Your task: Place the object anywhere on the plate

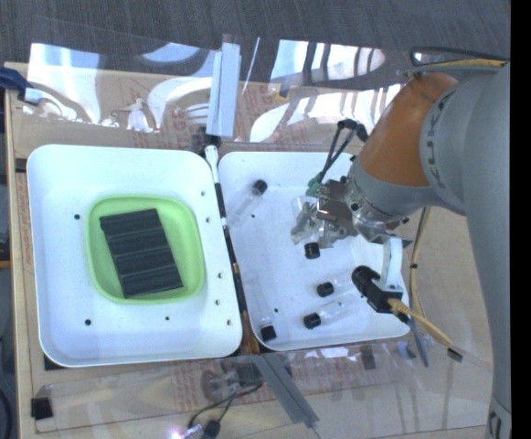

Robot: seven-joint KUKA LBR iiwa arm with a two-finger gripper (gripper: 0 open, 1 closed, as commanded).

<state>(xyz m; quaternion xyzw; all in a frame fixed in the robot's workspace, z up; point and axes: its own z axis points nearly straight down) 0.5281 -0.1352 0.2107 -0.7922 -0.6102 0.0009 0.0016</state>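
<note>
A dark grey ribbed rectangular block (140, 251) lies flat in the middle of the green plate (189, 222), which sits in the left white bin (55, 176). My gripper (309, 225) hangs over the middle of the right white bin (274, 167), well to the right of the plate and apart from the block. The grey arm with its orange band (402, 135) comes in from the right above it. Nothing shows under the gripper.
Several small black studs, such as one (324, 289), dot the right bin's floor. A black cable end (367, 286) and yellow wire hang near that bin's right rim. A metal divider (221, 90) stands behind the bins' shared edge.
</note>
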